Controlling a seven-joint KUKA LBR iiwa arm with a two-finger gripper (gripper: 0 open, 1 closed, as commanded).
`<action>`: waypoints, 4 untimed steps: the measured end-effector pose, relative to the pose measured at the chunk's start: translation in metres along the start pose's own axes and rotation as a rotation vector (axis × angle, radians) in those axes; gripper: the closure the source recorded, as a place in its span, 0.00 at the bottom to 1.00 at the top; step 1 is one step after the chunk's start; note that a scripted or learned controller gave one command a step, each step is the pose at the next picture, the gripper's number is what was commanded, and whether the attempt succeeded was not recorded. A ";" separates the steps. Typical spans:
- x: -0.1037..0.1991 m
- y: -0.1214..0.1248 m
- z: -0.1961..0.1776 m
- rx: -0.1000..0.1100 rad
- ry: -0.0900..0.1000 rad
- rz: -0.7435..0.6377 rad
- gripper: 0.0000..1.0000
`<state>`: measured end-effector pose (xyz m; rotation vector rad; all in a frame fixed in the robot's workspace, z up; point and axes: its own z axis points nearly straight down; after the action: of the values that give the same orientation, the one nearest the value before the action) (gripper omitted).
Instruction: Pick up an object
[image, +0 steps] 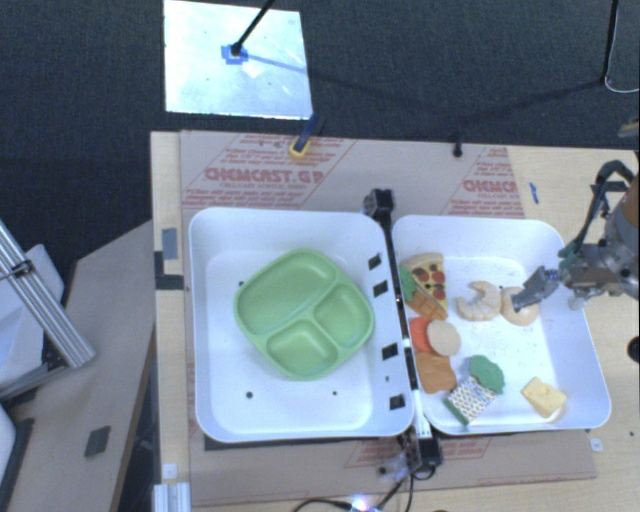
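The right bin (570, 340) holds several toy foods: a pizza slice (425, 273), a pale croissant (481, 301), a beige round piece (519, 311), a red and white slice pair (436, 338), a brown bread piece (436, 372), a green broccoli (487, 372), a checkered packet (469, 400) and a yellow cheese block (543, 397). My gripper (532, 292) reaches in from the right and sits low over the beige round piece, at its right upper edge. Its tip partly covers that piece.
The left bin (215, 300) carries a green divided plate (303, 313). A black divider with clips (392, 300) runs between the bins. Cardboard lies under both, and a metal sheet (238, 60) lies beyond the bench.
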<state>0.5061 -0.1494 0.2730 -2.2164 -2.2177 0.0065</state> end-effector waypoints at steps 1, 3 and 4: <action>0.000 0.002 -0.004 -0.010 -0.002 -0.002 0.00; 0.015 0.005 0.089 -0.004 0.000 -0.001 0.00; 0.021 0.002 0.151 -0.003 0.000 -0.001 0.00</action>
<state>0.5070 -0.1283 0.1223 -2.2169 -2.2196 0.0035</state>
